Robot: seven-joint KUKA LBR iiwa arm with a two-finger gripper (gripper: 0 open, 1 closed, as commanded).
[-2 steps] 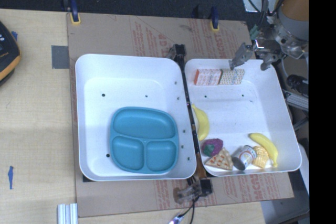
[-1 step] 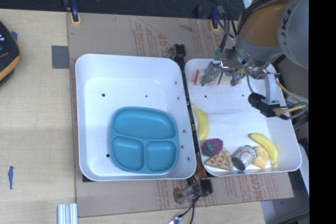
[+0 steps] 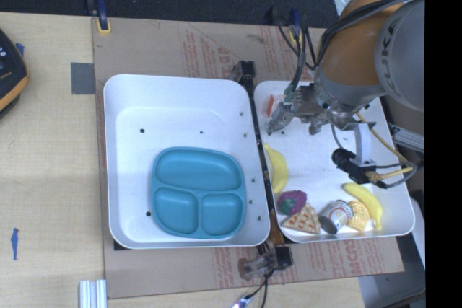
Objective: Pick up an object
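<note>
As far as I can judge, the pick hasn't happened yet — nothing is lifted, so basically the whole job is left. The hand [image 3: 297, 119] hangs over the back part of the right bin [image 3: 399, 231], fingers spread apart with nothing between them. All the candidates sit toward the front of that bin: a banana [image 3: 277, 166] against the divider just below the hand is nearest, then purple grapes [image 3: 293, 200], a pizza slice [image 3: 302, 220], a small can [image 3: 336, 216] and a second banana [image 3: 366, 201] — well apart from it. The left bin [image 3: 123, 155] holds a blue divided plate [image 3: 198, 191].
</note>
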